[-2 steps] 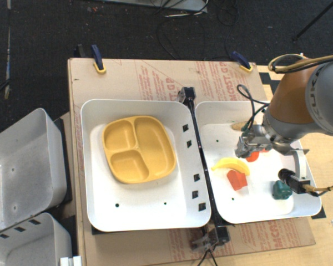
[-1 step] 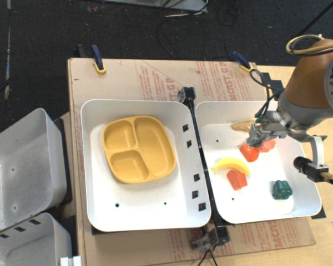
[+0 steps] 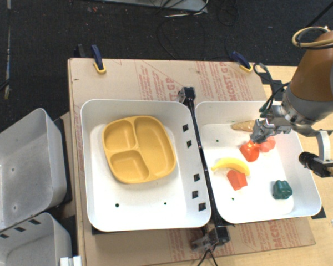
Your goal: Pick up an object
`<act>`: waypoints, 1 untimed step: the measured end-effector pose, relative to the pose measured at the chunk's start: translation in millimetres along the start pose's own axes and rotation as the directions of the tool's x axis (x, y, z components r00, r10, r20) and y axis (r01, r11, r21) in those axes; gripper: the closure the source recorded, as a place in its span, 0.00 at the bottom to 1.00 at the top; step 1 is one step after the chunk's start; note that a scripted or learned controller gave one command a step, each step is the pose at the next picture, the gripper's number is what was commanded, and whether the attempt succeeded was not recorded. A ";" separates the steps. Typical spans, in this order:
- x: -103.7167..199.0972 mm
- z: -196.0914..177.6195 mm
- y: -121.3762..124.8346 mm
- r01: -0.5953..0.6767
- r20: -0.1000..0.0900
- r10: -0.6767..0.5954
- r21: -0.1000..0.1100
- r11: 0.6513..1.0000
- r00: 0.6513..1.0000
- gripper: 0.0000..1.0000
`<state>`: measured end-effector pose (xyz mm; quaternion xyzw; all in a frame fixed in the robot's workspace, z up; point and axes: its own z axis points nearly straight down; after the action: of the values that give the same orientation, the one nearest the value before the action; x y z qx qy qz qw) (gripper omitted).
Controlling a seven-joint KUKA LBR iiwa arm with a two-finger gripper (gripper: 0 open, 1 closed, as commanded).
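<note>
In the right bin lie several small objects. A red-orange piece sits just below my gripper, with a pinkish-red piece right beside it. The gripper hangs low over these two, touching or nearly touching them. A tan cone-shaped piece lies to the gripper's left near the bin's back. A yellow banana and a red block rest in the bin's middle. A dark green object lies at the front right.
The left bin holds a yellow divided plate. A black divider runs between the bins. The arm enters from the right above the right bin's back edge. Grey tubs stand off the bench's left.
</note>
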<state>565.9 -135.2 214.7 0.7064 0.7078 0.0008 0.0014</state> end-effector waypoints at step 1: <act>61.2 -2.8 -2.6 0.007 -0.003 -0.007 0.004 1.000 1.000 1.00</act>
<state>563.2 -74.0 217.4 0.7040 0.7102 0.0006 -0.0010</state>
